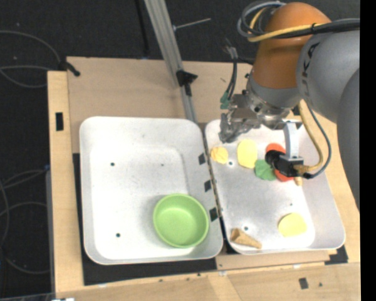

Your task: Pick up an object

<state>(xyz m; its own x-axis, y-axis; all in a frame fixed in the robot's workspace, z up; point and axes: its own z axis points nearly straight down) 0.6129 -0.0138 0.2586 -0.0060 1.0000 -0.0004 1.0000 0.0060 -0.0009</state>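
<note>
Nearest the lens, a green bowl (pixel 180 220) sits in the left bin (pixel 113 143), while a brown cone (pixel 245 237) and a pale yellow disc (pixel 292 224) lie along the near edge of the right bin (pixel 319 231). My gripper (pixel 227 132) hangs above that bin's far left corner, just over a small yellow piece (pixel 220 155). Whether my jaws are parted or closed, I cannot tell. Coming down this close to the bin wall, I could clip the rim or nudge the piece aside.
</note>
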